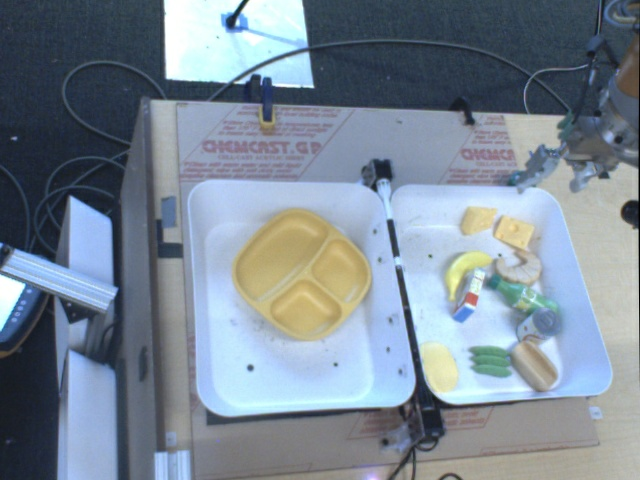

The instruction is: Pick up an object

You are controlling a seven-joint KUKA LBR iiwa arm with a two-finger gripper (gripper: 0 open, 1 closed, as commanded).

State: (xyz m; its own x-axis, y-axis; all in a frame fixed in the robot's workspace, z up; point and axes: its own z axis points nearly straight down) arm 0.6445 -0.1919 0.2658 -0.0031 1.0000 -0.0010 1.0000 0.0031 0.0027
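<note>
Camera view showed, from the left, a brown bench board (300, 138) printed with red lettering, bearing two shallow white bins with rounded corners and smooth, glossy walls. The left bin (225, 368) held a yellow plate (302, 272), a rounded square of matte plastic moulded into three compartments, lying tilted like a diamond near the bin's middle. A dark divider strip (398, 268) ran between the bins where their rims met. The right bin (580, 298) held a cluster of small toy foods. Along its near edge lay a pale yellow oval chip (439, 366), then a bumpy green pea pod (489, 360), then a tan hot-dog bun (535, 364) with a rounded, bread-like form. Higher up sat a curved, glossy banana (464, 268), with a small red, white and blue carton (468, 298) touching its lower side. Right of these lay a beige mushroom slice (518, 265), a green bottle (524, 296) on its side, and a grey round can (545, 320) just beside it. Two flat, squarish yellow cheese pieces (500, 227) lay near the bin's far edge. Above that bin's far right corner hung the gripper (563, 166), grey metal, with its two thin fingers spread apart and grasping nothing, well clear of every toy in the bin.
</note>
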